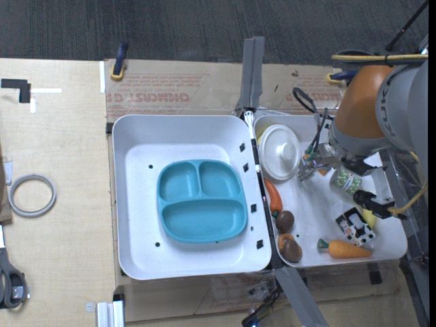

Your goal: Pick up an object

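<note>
Bench (54, 251): pale wood, lying well to the left of the fingers, carrying a cardboard sheet (170, 87) under the bins.

Left bin (129, 196): white, sitting well left of the fingers, holding a blue divided plate (202, 201).

Right bin (310, 216): white, lying directly under the fingers, holding all the small items.

Arm (398, 114): grey with an orange band (357, 104), reaching in from the right and hanging over the right bin's upper part.

White bowl (279, 150): sitting upside down just left of the fingers, close to touching them.

Tape ring (30, 195): grey, lying far left of the fingers on the bare bench.

Gripper (312, 163): pointing down over the bin floor; how far the fingers are standing apart cannot be told, and nothing is showing between them.

Carrot (347, 249): orange, lying well below the fingers, near the bin's lower edge.

Orange vegetable (273, 196): resting below and left of the fingers, against the divider.

Green-labelled can (346, 180): lying on its side just right of the fingers.

Black-and-white block (354, 225): sitting below and right of the fingers, just above the carrot.

Two brown balls (285, 220) (291, 249): sitting below and left of the fingers, one under the other.
</note>
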`<state>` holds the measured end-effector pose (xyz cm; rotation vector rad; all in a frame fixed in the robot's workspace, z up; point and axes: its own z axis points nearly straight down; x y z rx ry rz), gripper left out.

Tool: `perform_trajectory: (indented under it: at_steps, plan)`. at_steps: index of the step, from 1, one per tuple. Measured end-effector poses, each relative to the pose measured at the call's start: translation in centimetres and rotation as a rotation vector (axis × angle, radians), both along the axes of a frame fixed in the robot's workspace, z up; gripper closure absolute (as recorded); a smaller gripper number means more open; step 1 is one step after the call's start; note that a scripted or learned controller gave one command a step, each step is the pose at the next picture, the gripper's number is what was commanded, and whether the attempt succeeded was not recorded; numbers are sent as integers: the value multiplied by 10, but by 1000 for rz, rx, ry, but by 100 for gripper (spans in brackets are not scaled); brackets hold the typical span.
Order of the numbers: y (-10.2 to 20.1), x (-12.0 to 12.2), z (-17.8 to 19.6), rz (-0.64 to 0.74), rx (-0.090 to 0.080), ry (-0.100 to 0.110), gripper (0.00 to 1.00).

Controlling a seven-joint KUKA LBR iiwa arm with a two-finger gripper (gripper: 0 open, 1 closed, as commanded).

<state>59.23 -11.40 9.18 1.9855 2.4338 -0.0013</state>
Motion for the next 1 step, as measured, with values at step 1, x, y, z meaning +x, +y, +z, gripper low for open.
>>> perform_trajectory:
  at_steps: [1]
  plan:
    - [43, 46, 144, 82, -1, -1, 100]
